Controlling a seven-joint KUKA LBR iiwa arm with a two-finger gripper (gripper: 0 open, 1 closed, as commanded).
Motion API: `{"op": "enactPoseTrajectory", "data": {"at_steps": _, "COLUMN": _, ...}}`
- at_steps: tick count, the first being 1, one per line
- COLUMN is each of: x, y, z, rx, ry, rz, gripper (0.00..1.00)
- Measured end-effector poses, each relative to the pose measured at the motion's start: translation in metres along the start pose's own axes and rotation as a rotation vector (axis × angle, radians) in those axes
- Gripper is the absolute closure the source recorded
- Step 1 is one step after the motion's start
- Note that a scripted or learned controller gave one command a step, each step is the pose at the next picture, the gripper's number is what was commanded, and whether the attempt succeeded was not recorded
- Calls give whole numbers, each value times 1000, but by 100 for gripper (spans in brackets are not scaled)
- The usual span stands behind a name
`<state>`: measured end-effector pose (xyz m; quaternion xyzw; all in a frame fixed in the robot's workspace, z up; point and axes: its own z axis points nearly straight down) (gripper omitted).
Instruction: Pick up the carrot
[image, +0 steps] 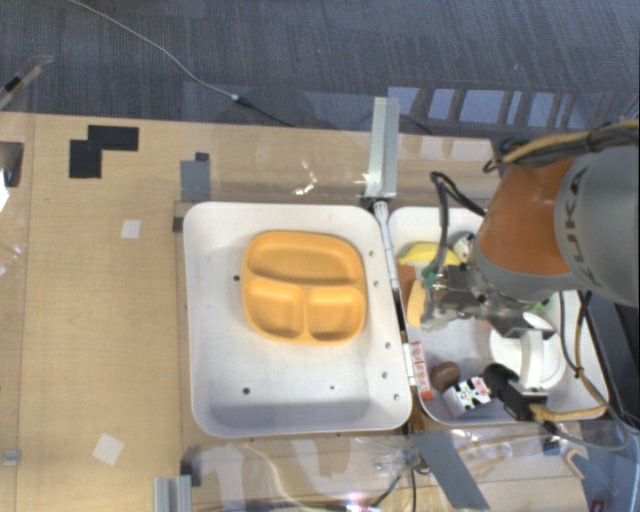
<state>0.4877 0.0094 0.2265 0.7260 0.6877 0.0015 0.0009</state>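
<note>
The gripper (450, 300) sits low in the right bin (430, 395), probably reaching for the carrot (408, 280), an orange sliver just left of it; whether it grips anything, I cannot tell.

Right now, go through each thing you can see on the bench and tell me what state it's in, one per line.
Yellow divided tray: upright in the left bin, compartments bare.
Arm: reaching down into the right bin.
Yellow item: lying in the right bin, partly hidden by the arm.
Brown item: lying near the bin's front edge.
Carrot: cannot make it out.
</note>
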Motion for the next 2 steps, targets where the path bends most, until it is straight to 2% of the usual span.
{"op": "enactPoseTrajectory", "data": {"at_steps": 1, "x": -85, "y": 12, "z": -185, "rx": -13, "ry": -2, "rz": -74, "gripper": 100}}
{"op": "enactPoseTrajectory", "data": {"at_steps": 2, "x": -129, "y": 7, "z": -99, "rx": 2, "ry": -2, "rz": -379, "gripper": 100}}
